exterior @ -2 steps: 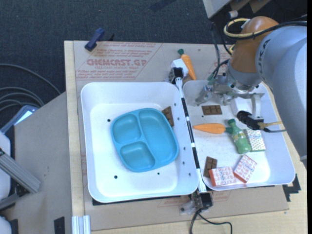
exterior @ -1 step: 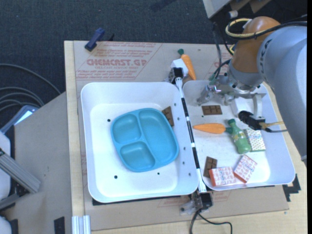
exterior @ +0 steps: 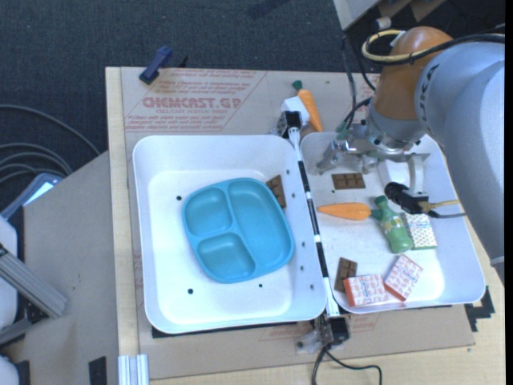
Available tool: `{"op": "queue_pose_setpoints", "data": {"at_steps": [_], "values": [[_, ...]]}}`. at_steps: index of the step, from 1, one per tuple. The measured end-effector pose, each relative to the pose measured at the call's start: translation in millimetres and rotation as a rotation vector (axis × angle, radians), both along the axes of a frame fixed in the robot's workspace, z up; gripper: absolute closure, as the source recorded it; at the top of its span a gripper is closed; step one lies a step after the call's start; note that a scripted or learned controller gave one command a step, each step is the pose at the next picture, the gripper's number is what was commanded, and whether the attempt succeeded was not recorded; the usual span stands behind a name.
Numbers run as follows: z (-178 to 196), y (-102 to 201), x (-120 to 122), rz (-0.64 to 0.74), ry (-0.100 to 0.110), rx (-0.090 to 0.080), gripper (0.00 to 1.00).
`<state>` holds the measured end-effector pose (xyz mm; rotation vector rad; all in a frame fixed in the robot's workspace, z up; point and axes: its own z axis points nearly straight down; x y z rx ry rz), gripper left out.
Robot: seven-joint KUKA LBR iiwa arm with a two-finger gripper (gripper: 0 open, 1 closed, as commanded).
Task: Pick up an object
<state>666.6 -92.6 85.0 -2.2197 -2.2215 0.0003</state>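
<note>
Chocolate bar (exterior: 349, 181) as the likely pick: lying flat in the far part of the right bin (exterior: 465, 291), apart from its neighbours, so reachable from above. Grey arm (exterior: 449, 95) reaching in from the right, wrist bent down to hang the gripper (exterior: 351, 157) just beyond the bar; spread or pressed together, cannot tell. Left bin (exterior: 160, 167) taken up by a blue divided plate (exterior: 236, 229). Toy carrot (exterior: 345, 211) just nearer than the bar, green bottle (exterior: 393, 227) to its right, two red-and-white packets (exterior: 385, 283) crowded at the near edge, harder to single out.
</note>
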Motion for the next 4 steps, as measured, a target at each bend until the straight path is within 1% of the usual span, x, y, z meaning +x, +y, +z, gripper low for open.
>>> {"op": "queue_pose_setpoints", "data": {"at_steps": [1, 2, 3, 4], "values": [[0, -23, -24, -0.002, 0.001, 0.000, 0.00], [3, -20, 0, 0.000, -0.003, -0.001, 0.00], [0, -15, 0, 0.000, 0.000, 0.000, 0.00], [0, -3, 0, 0.000, 0.001, 0.000, 0.00]]}}
